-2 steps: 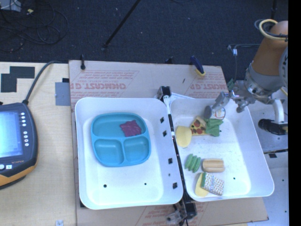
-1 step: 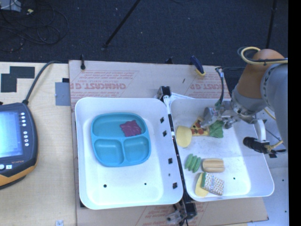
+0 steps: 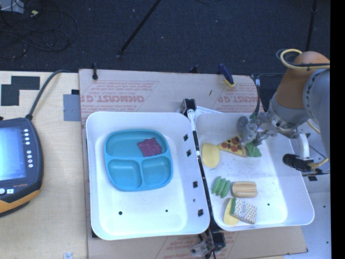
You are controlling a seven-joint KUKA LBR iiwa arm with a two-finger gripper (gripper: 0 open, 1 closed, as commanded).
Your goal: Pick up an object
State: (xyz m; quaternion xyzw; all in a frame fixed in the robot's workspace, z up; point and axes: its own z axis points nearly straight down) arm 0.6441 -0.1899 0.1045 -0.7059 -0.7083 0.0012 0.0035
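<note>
My gripper (image 3: 251, 137) reaches in from the right and hangs low over the upper part of the right bin (image 3: 294, 198). Just under and left of it lies a toy pizza slice (image 3: 232, 145), with a green leafy piece (image 3: 254, 151) at the slice's right end, right below the gripper. A yellow round piece (image 3: 209, 155) lies left of the slice. Lower in the same bin are a green bean pod (image 3: 220, 186), a hot dog bun (image 3: 243, 189) and a patterned sandwich wedge (image 3: 243, 211). Whether the gripper touches anything is unclear.
The left bin (image 3: 108, 209) holds a blue divided plate (image 3: 129, 171) with a maroon piece (image 3: 150, 146) in its upper right compartment. A black divider (image 3: 197, 166) separates the bins. A tablet pendant (image 3: 16, 158) lies at the far left on the bench.
</note>
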